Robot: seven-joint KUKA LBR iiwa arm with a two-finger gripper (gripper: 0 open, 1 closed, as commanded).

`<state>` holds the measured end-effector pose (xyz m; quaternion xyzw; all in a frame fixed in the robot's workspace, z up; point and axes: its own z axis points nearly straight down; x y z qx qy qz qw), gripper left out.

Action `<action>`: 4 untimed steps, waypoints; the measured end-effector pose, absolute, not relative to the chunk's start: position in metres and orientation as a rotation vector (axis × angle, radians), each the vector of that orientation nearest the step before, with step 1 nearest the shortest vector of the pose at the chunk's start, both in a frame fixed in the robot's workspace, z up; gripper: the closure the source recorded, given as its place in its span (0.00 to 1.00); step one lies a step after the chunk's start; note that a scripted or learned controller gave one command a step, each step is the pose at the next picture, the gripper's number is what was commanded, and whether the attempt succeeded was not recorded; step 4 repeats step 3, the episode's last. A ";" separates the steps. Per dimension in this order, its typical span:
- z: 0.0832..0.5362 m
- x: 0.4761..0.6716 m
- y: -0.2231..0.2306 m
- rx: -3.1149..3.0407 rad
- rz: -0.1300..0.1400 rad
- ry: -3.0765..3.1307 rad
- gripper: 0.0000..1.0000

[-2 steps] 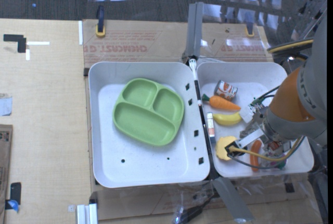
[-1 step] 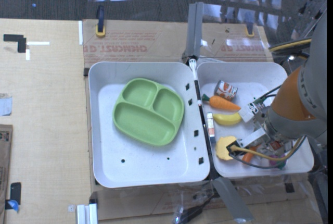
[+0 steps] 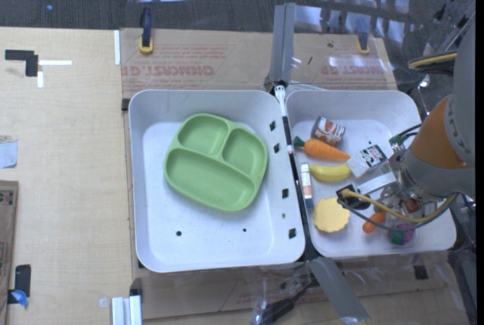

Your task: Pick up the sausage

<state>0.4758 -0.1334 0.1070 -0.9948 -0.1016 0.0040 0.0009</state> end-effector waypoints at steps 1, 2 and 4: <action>0.250 0.485 -0.056 -3.126 0.010 -0.322 1.00; 0.239 0.539 -0.005 -3.117 0.014 -0.405 1.00; 0.231 0.616 0.033 -3.109 0.011 -0.469 1.00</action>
